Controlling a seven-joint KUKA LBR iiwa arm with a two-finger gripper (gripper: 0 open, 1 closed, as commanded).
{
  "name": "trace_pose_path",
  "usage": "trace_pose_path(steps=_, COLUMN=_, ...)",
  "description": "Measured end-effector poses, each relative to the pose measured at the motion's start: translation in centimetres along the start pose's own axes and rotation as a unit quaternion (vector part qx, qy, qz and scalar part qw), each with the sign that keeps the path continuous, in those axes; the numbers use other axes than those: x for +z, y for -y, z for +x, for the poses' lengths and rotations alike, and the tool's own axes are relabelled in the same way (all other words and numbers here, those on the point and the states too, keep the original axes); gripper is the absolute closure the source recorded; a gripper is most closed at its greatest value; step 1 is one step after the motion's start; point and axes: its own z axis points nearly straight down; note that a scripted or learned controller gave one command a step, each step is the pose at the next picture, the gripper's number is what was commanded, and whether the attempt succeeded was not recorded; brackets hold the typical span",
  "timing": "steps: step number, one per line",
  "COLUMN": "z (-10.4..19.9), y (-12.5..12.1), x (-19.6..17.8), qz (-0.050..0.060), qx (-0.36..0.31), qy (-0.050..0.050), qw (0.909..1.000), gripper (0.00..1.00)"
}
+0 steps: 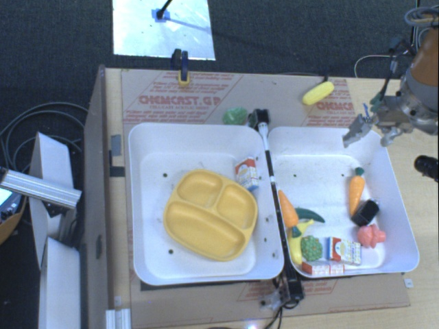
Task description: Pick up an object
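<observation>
My gripper [371, 133] hangs over the far right corner of the right bin [322, 163], open, with nothing between its fingers. Below it in that bin lie an orange carrot [355, 192], a black block [365, 212] and a pink toy [371, 236]. Along the bin's front sit a red and white carton [343, 250], a green bumpy ball [311, 247], a yellow banana [295, 242] and a second carrot [288, 209] by the divider. The left bin [151, 184] holds a yellow divided plate [210, 213] and a small carton [247, 173].
A yellow item [317, 92] lies on the cardboard behind the right bin. A green item [235, 116] and a black clamp [259, 118] sit behind the bins' junction. Cables and metal parts lie left of the bench.
</observation>
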Motion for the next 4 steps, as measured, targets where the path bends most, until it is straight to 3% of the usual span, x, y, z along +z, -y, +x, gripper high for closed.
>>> trace_pose_path(steps=1, z=-4.0, y=0.6, x=16.2, qz=0.007, qx=0.003, qy=-0.001, qw=1.0, gripper=0.0)
trace_pose_path(steps=2, z=-5.1, y=2.6, x=14.0, qz=0.001, qx=0.002, qy=0.0, qw=1.0, gripper=0.0)
trace_pose_path(steps=3, z=-4.6, y=3.0, x=19.3, qz=0.002, qx=0.001, qy=-0.001, qw=1.0, gripper=0.0)
trace_pose_path(steps=4, z=-4.7, y=2.8, x=17.9, qz=-0.001, qx=0.001, qy=0.0, qw=1.0, gripper=1.0)
